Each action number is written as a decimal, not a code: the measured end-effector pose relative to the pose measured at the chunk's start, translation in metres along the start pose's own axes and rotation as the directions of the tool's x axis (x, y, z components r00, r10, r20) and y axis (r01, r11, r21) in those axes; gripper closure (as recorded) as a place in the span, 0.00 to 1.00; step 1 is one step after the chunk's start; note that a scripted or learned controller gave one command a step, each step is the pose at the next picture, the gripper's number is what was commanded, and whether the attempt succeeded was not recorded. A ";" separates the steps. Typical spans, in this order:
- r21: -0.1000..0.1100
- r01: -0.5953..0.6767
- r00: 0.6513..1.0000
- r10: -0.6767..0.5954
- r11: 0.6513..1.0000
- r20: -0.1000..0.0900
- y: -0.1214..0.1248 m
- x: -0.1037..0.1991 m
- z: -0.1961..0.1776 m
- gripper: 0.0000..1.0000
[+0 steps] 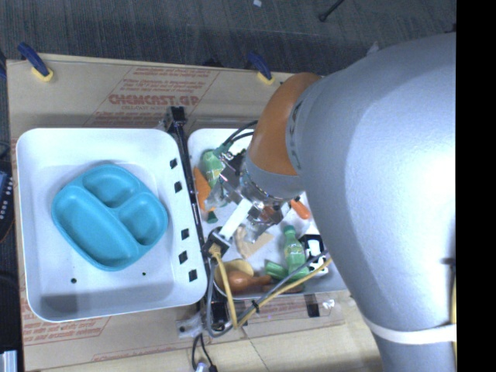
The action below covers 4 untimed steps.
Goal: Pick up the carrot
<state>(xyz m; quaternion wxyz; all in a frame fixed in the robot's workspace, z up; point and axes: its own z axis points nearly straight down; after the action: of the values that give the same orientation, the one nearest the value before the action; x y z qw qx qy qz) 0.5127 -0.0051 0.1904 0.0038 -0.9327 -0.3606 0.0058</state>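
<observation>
Carrot [201, 186] is seen lying against the left wall of the right bin [208, 139], orange and slender, close beside the divider between the 2 bins. The gripper [232, 200] is lowered into that bin just right of the carrot, among green bottles [292, 248] and other clutter. Whether it is open or closed cannot be told. A blue 3-compartment tray [108, 215] is seen in the left bin [31, 208].
</observation>
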 end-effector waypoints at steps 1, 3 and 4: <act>-0.004 0.106 0.994 -0.106 0.994 -0.003 0.059 -0.010 -0.001 0.00; -0.001 -0.199 0.980 0.199 0.980 -0.003 0.137 0.001 0.098 0.00; 0.001 -0.501 0.865 0.501 0.865 -0.007 0.159 0.026 0.096 0.00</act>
<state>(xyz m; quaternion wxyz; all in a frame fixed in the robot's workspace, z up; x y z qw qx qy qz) 0.6373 -0.1047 0.0921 0.0030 -0.9943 -0.1063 0.0034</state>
